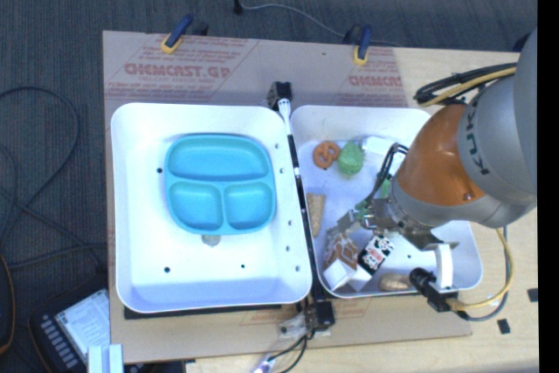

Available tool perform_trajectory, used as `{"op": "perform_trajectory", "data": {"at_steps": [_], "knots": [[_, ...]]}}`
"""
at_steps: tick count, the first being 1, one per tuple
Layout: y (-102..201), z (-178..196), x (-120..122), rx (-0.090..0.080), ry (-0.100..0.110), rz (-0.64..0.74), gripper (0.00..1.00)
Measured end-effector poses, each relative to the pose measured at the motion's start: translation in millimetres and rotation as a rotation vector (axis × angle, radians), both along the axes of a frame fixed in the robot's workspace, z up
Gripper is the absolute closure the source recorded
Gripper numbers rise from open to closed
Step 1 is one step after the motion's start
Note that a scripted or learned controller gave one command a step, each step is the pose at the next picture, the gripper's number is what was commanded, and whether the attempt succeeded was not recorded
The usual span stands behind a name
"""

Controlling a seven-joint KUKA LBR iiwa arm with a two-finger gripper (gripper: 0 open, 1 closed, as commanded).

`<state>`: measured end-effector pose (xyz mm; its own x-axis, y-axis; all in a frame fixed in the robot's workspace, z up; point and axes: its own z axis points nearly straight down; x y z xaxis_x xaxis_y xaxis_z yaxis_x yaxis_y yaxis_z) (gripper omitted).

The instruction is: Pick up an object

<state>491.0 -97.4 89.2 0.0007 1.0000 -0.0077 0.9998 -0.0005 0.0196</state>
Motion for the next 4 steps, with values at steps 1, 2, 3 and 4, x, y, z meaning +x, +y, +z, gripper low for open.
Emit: {"op": "perform_trajectory", "data": {"at_steps": [1,2,3,4], "knots": [[-1,11,1,-0.001,-0.002,-0.002,1.0],[54,151,-6,0.007,0.017,0.002,1.0],[54,150,-7,0.006,0.019,0.002,0.0],[-25,48,63,0.006,0.024,-0.001,0.0]]}}
